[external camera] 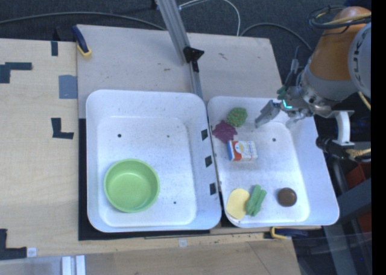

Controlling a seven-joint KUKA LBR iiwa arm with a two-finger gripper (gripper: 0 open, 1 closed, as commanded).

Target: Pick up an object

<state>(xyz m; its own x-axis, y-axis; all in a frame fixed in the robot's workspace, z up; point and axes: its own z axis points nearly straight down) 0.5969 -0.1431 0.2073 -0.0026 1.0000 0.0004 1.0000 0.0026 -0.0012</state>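
Observation:
My gripper [279, 117] hangs over the back of the right bin [313, 165], fingers spread open with nothing between them. A green leafy piece [237, 116] lies just left of it, and a purple piece [224, 130] sits beside that. A red and white carton [242, 150] lies in the middle of the bin, forward and left of the gripper. Along the front of the bin rest a yellow piece [237, 202], a green pod-shaped piece [256, 199] and a brown ball [286, 196].
The left bin [145, 117] holds a green bowl [131, 184] in its front left corner. A slanted metal pole [175, 20] ends at a black clamp [193, 55] behind the bins. Cables run across the dark floor at the back.

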